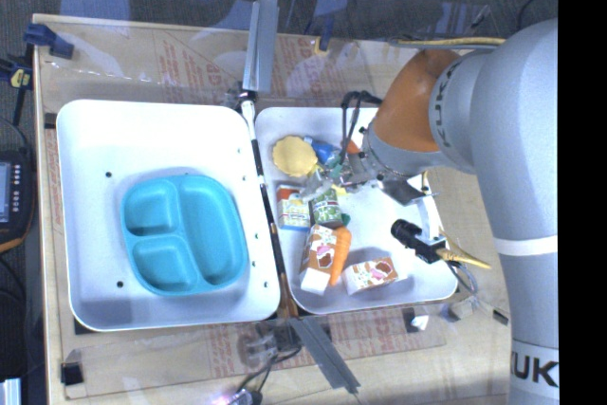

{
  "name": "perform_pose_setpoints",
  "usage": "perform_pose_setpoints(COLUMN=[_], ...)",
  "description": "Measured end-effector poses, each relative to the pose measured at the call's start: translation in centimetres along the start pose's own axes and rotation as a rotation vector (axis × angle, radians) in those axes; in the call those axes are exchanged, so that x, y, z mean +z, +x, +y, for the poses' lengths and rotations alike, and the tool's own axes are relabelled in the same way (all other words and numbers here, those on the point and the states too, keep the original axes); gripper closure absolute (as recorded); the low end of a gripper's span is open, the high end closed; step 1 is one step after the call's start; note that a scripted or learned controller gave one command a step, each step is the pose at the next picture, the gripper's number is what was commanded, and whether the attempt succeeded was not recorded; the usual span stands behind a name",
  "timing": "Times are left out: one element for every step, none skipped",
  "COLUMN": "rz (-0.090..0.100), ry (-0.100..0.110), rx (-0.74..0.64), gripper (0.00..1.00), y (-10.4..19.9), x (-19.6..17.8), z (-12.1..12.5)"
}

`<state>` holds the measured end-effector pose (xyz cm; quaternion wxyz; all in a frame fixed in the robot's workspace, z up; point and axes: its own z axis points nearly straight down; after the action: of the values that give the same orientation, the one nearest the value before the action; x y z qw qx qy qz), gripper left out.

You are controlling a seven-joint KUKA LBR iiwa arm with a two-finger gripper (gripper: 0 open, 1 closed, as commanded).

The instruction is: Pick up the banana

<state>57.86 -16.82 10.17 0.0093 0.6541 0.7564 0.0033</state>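
The gripper (340, 168) is low in the right bin (432, 291). Its state cannot be told. The yellow banana (294, 156) lies just to its left, near the bin's top-left corner.

A blue divided tray (183, 233) is lying in the left bin (85, 123). Right of that tray, a carrot (339, 257), small cartons (370, 273) and a yellow round item (294, 156) are crowding the right bin (446, 285).
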Motion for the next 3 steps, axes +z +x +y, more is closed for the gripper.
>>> perform_pose_setpoints(rz=[0.005,0.009,0.010], ry=[0.007,0.024,0.025], rx=[-0.005,0.197,0.223], gripper=[1.00,1.00,1.00], y=[0.1,6.0,-0.4], x=[-0.6,-6.5,0.1], z=[0.0,4.7,0.2])
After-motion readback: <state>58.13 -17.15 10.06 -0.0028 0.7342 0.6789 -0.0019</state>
